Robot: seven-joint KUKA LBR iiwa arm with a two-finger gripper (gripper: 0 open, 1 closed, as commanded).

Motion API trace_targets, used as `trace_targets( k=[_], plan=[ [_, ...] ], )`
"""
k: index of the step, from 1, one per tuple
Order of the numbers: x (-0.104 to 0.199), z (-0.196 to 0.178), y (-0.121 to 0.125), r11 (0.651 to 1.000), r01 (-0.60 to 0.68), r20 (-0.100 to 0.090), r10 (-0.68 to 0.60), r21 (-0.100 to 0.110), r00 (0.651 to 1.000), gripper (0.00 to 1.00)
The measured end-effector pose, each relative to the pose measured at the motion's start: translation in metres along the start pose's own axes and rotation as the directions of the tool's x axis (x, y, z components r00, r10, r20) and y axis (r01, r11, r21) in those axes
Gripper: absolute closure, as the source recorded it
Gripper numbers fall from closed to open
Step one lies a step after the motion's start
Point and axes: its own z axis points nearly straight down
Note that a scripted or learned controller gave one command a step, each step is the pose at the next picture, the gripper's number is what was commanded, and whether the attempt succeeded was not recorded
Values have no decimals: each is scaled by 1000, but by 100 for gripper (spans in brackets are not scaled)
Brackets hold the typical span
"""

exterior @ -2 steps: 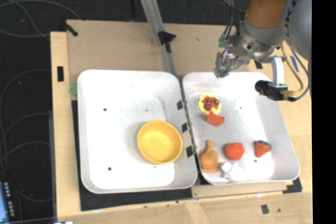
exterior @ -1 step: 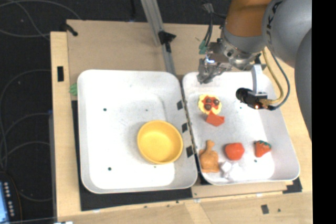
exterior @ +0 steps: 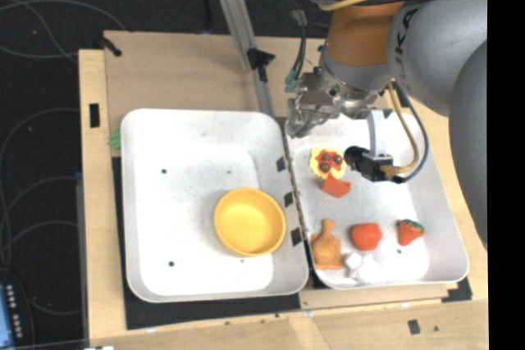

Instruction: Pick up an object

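**Fingers indistinct above the right bin's far-left corner**

The fingers cannot be made out against the grey metal at the wrist, so whether they are apart or together I cannot tell; nothing visible sits between them. The gripper (exterior: 305, 117) hangs over the far-left corner of the right bin (exterior: 439, 213), close to the divide between the two bins.

The arm (exterior: 443, 37), grey with its orange band, covers the right bin's far side. The left bin (exterior: 172, 152) has broad bare floor along its far and left sides; its one item, a yellow bowl (exterior: 249, 221), sits upright near the near-right corner, close to the shared edge.

In the right bin the objects crowd the near half: an orange-brown piece (exterior: 327, 246) against the left wall, a red-orange round fruit (exterior: 366, 235) beside it, a strawberry (exterior: 410, 231) further right, and a yellow piece with dark red spots (exterior: 326, 162) touching a small red chunk (exterior: 336, 187), near the gripper.
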Motion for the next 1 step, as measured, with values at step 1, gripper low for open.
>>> trace_targets(
  k=[1],
  plan=[
    [44,15,-25,1000,-2,2,2,2,1000,100]
  ],
)
